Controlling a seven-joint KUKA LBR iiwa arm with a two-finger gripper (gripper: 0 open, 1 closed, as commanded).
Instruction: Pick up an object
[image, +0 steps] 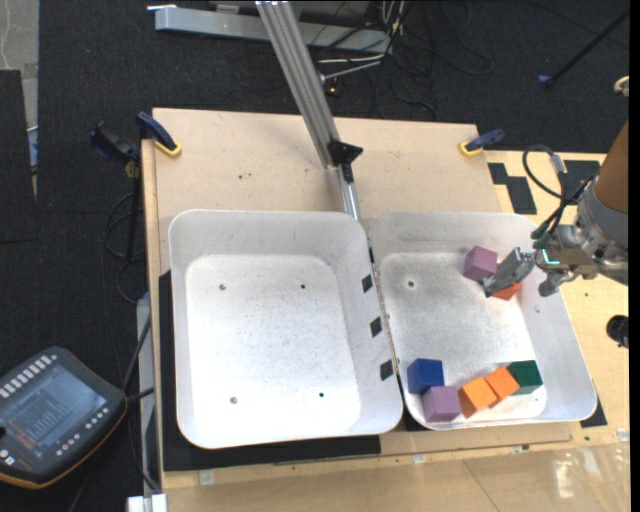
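We see the two-finger gripper (528, 274) over the upper right part of the right white bin (570, 340), its fingers spread apart, one dark finger (508, 270) touching or just above a small red block (504, 291); nothing sits between them. A pale purple cube (481, 262) lies just beside the red block, toward the upper left. Along the bin's near edge we find a blue cube (425, 374), a second purple cube (441, 402), an orange cube (480, 391) and a green cube (524, 376), close together. The left white bin (200, 240) lies alongside.
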